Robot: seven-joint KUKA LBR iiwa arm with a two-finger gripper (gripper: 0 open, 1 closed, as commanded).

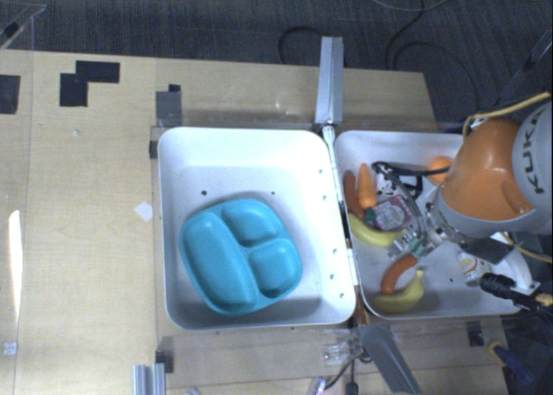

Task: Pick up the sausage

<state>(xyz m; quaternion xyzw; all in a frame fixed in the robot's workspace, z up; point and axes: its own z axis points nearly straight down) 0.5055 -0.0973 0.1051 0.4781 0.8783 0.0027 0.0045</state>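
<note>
While I hang over the right bin [449,311], my gripper [415,242] sits low among the toy food, and the sausage [398,274] lies just below it, toward the bin's near wall. That's the relation everything turns on: the reddish-brown sausage is on the near side of my gripper, close enough that the two look almost touching, yet I can't say they are.

Its long axis runs on a slant, lower end toward the left bin [251,315], upper end climbing right toward my gripper. So my approach, as I judge it, wants me coming down across that slant, not along it.

Whether I'm open or closed I honestly cannot tell; my orange band [488,173] and wrist bulk crowd the spot, and the tip is a small blur. Nothing shows clearly as gripped.

Crowding is the worry. A banana [399,298] curls right under the sausage's lower end, touching or nearly so, and a second banana [371,233] lies just up-left of it. A carrot [366,186] stands farther back by the dividing wall. The blue plate [240,255] sits alone next door, well apart. A short shift toward the near wall looks like what's needed, I reckon.
</note>
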